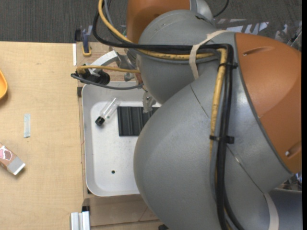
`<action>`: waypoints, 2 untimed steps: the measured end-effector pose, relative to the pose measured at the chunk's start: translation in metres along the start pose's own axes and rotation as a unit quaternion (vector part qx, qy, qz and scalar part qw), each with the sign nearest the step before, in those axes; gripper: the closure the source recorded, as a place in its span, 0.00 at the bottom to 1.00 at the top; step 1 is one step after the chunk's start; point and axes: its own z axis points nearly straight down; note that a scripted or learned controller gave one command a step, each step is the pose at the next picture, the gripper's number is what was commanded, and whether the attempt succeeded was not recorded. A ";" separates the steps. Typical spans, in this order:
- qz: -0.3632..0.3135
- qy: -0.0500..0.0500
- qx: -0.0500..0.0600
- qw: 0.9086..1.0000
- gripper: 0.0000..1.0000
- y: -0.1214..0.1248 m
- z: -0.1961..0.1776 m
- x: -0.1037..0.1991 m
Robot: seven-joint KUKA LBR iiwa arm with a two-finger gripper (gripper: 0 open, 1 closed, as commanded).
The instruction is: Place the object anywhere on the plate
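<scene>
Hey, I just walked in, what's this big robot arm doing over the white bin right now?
The grey and orange arm is leaning over the white bin and covers much of it, so its gripper can't be judged from here. In the bin lie a small clear tube with a black cap and a dark ribbed block. On the wooden surface to the left sit a small grey strip and a partly cut-off packet. An orange edge shows far left.

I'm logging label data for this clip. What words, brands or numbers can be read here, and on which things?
No text can be read.
The small packet at the left edge carries a reddish print, too blurred to make out.
The clear tube with a black cap in the white bin shows no lettering.
</scene>
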 end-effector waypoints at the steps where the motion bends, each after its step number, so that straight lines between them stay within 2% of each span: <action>1: 0.000 0.000 0.000 1.000 0.00 0.000 0.000 0.000; 2: 0.000 0.000 0.000 1.000 0.00 0.000 0.000 0.000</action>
